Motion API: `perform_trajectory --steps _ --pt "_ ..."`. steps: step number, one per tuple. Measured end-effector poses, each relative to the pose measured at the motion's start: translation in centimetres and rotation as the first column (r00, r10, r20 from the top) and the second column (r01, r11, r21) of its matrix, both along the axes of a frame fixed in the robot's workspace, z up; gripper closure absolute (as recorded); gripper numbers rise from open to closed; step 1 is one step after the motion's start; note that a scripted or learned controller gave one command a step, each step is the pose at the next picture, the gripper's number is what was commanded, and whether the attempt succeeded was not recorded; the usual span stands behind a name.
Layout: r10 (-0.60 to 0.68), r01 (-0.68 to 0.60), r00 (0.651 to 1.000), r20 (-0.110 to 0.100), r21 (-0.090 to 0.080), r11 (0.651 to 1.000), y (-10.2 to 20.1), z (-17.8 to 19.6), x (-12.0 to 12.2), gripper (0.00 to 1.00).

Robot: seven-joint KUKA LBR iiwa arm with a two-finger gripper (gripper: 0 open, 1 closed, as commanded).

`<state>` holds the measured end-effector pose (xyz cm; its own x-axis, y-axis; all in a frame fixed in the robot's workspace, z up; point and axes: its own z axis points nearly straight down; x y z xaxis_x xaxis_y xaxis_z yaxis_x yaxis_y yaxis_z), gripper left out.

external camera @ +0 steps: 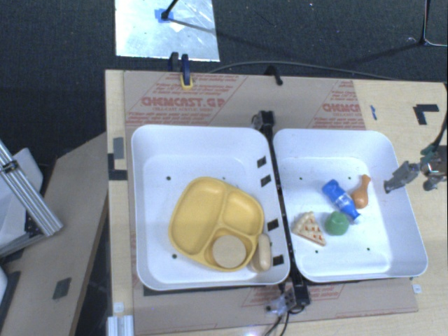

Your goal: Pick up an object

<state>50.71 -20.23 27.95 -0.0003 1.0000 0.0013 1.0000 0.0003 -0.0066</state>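
Four small objects sat clustered in the right bin: blue cylinder, orange piece, green piece, wedge. Gripper hung at the bin's right rim, nothing in it, jaw state unclear. Cylinder lay left of it, long axis diagonal.

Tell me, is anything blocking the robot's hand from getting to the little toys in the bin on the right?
Nothing visible does. The gripper sits at the right bin's right edge, and the blue tube, orange piece, green ball and wedge lie just left of it with bare white floor between.
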Motion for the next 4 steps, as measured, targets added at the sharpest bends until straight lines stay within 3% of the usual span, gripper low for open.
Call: perform_trajectory --steps 1,4 --pt "0.003 -0.003 1.0 0.009 -0.002 1.0 0.1 0.5 0.2 0.0" --pt "0.001 -0.001 1.0 0.004 0.0 1.0 -0.3 -18.2 -0.1 0.0"
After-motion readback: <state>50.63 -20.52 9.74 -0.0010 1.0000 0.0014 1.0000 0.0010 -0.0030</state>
